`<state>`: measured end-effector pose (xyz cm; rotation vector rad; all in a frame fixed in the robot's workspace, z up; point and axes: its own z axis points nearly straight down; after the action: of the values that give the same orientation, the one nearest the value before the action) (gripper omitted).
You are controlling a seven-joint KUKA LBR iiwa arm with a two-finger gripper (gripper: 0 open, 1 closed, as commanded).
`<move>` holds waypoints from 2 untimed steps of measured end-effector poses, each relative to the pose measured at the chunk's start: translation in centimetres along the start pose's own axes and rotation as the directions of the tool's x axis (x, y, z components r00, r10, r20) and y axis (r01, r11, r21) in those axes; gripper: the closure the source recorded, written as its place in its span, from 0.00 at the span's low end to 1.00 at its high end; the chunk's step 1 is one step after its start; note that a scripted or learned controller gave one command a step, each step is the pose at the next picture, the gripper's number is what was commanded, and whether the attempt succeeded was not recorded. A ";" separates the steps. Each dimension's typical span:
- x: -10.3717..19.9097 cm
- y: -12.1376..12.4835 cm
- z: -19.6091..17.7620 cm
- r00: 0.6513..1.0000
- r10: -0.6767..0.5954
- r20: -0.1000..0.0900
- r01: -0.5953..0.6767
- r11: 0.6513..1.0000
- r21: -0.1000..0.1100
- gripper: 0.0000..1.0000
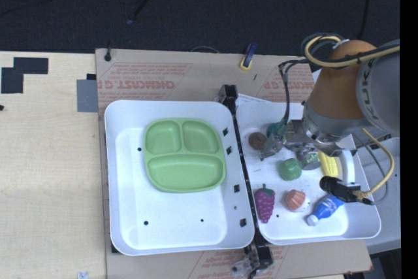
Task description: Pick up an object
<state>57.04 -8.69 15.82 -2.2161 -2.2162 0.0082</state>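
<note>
Gripper (pixel 274 140) low in the right bin (pixel 366 229), near its upper left part; whether open or closed, impossible to tell from this slanted view. Just left of it, a small brown object (pixel 257 139). Just below and right, a green rounded object (pixel 290 170), near the gripper and with nothing clamped on it. Further down the bin, a purple grape bunch (pixel 264 203) by the divider, an orange rounded object (pixel 294 200) beside it, and a blue bottle (pixel 325 209) lying tilted toward the lower right. Yellow object (pixel 330 164) partly hidden beneath the arm (pixel 339 91), which reaches in from the right, orange band uppermost. In the left bin (pixel 124 219), a green divided plate (pixel 183 155) lying flat, well apart from the gripper.
</note>
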 end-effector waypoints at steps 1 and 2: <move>0.2 0.5 6.3 1.000 0.001 0.000 -0.001 1.000 0.000 0.00; 0.2 0.4 7.2 1.000 0.007 0.000 -0.007 1.000 -0.003 0.00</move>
<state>57.37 -8.44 8.67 -2.2259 -2.2099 0.0044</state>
